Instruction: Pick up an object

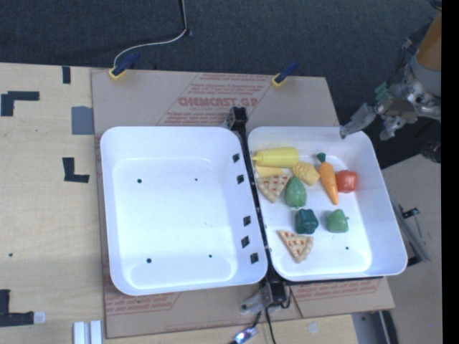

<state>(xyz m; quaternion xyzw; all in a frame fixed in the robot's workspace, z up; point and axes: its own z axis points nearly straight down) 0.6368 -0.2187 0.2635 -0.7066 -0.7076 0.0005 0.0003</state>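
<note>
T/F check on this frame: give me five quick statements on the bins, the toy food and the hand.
1. All the toy food lies in the right bin. True.
2. The carrot touches the corn. False: they lie apart, with a yellow piece between.
3. The hand is above the right bin's upper right corner, holding nothing. True.
4. The tomato sits in the left bin. False: it lies beside the carrot.
5. Two blue clamps grip the cardboard's far edge. True.
</note>
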